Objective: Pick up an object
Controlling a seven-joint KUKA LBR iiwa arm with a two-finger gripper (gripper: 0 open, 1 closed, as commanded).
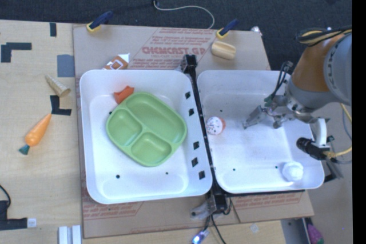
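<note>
In the right bin (251, 151) a small white and pink ball (214, 125) lies near the left wall. A white rounded object (292, 170) sits in that bin's front right corner. My gripper (266, 117) hangs low over the middle of the right bin, to the right of the ball and apart from it. Nothing shows in its grasp. The left bin (137, 180) holds a green divided plate (147, 128), with an orange piece (122, 94) poking out at its upper left edge.
Outside the bins, a toy carrot (35, 131) and a tan cone (57, 86) lie on the bench at left. A tan roll (223, 50) rests behind the right bin. A black cable (171, 7) runs across the back.
</note>
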